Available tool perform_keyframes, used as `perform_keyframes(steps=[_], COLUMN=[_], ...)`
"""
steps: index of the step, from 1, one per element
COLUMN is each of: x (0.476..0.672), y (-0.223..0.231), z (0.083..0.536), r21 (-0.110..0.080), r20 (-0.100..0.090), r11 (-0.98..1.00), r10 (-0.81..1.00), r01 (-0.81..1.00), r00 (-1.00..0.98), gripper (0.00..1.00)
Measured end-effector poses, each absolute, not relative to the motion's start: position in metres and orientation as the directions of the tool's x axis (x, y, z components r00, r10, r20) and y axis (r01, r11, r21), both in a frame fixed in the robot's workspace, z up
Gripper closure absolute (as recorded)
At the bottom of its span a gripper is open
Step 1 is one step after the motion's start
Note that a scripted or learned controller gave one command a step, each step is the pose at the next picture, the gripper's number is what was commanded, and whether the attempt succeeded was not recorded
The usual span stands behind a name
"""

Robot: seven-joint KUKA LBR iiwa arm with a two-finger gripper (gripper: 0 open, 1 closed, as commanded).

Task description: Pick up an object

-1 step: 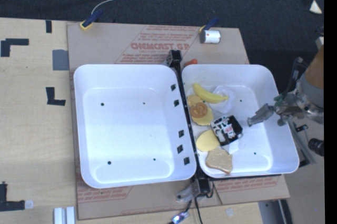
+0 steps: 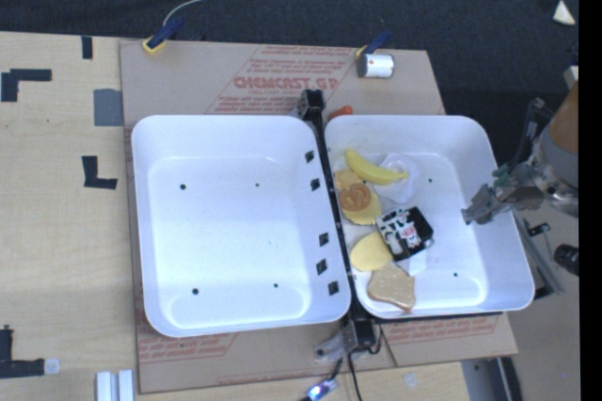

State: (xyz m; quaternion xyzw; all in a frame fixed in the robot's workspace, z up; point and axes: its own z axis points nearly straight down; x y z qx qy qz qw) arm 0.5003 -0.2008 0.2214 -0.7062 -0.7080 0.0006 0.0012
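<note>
Toast (image 2: 391, 289), banana (image 2: 373, 169) in rt bin (image 2: 470, 145)

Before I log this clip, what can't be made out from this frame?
- Claw: small and blurred over the right bin's right rim; open or shut is unreadable.
- Arm: cut off by the right edge.
- Black-and-white object: too small to identify.
- Clear item beside the banana: too faint against the white bin to outline.

Two bins side by side — banana (image 2: 374, 169), slice of bread (image 2: 391, 289) in the right bin (image 2: 470, 140).
</note>
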Motion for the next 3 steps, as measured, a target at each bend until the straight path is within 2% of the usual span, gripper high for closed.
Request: perform_keyframes(steps=[1,2,3], x=[0.482,0.488,0.535], y=[-0.144,-0.109,-0.054], z=[0.163,0.110,0.189], r21=[-0.008,0.016,0.009], r20=[0.004,-0.006,0.001], r11=[0.004,-0.002,0.008], r10=[1.000,1.000,1.000], r01=[1.000,1.000,1.000], r00=[-0.004,0.002,-0.008], gripper=[1.00,1.00,1.00])
